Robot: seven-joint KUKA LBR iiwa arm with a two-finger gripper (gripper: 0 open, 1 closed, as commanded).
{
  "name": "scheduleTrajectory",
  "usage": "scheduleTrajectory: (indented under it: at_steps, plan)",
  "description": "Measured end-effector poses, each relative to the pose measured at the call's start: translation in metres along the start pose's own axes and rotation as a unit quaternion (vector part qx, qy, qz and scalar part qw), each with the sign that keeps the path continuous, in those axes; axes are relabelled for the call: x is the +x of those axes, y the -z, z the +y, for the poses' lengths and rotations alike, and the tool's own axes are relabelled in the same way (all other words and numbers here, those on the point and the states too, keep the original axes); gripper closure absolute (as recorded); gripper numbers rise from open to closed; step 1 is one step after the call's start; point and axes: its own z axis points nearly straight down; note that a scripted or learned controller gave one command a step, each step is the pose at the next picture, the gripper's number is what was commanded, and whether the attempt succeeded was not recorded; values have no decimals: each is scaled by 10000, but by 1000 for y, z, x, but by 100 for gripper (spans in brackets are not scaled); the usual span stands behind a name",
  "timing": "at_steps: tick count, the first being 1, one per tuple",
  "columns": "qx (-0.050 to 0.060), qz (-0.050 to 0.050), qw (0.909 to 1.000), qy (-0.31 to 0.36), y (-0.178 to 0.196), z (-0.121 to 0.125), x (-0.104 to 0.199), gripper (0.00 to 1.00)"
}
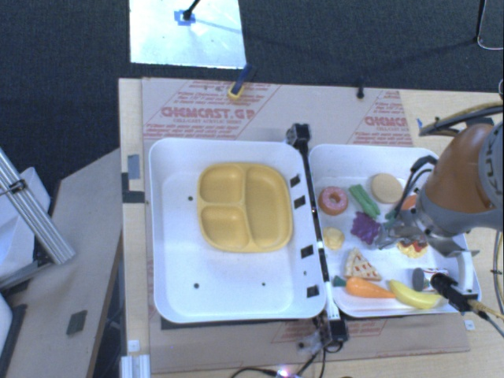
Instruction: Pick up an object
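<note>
Holding one yellow divided tray (244,207), the left bin (173,290); right bin (339,160) lists one doughnut (333,201), carrot (368,289), banana (415,294), pizza slice (361,266), grapes (365,227). Gripper (391,236) beside grapes, its grip indiscernible.

You look down from one fixed camera above the bench (260,101), slanted, both bins (177,290) in frame, arm (465,187) entering right.
</note>
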Motion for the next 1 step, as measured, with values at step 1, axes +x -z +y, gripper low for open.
scheduleTrajectory:
  at_steps: [1]
  plan:
    - [-21,-14,10000,10,56,11,-5,100]
